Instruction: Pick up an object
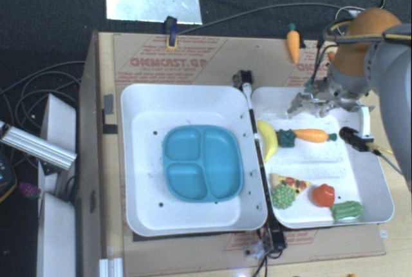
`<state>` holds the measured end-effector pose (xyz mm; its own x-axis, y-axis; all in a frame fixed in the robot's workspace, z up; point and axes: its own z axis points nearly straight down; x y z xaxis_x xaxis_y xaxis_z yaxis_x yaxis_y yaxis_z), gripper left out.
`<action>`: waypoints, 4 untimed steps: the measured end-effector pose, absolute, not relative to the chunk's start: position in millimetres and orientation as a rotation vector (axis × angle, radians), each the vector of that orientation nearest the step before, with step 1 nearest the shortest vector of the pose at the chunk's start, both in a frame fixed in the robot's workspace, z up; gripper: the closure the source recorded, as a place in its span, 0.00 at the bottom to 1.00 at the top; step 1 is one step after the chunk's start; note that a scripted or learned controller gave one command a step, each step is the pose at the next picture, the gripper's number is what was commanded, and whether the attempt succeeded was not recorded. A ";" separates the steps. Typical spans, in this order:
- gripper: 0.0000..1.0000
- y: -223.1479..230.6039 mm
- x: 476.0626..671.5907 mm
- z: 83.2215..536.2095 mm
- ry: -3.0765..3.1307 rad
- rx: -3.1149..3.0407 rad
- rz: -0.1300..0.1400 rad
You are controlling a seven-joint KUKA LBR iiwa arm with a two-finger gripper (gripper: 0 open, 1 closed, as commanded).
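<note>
The right bin holds a toy carrot with a green top, a yellow banana by the divider, a pizza slice, a green bunch of grapes, a red tomato and a green pickle. My gripper hangs over the back of the right bin, just behind the carrot, with its metal fingers spread and nothing between them.
The left bin holds a blue divided plate. A second toy carrot lies on the cardboard behind the bins. A black clamp sits at the bins' shared back corner. Cables trail at the left.
</note>
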<state>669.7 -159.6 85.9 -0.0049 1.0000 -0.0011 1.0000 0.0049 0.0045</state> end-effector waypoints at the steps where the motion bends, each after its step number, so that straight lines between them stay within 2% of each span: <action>1: 0.00 -206.5 669.5 145.0 2.221 2.215 0.003; 2: 0.00 -175.1 655.1 103.2 2.226 2.216 0.001; 3: 0.00 -182.7 632.6 84.3 2.222 2.218 0.000; 4: 0.00 -206.7 669.8 128.1 2.222 2.213 0.004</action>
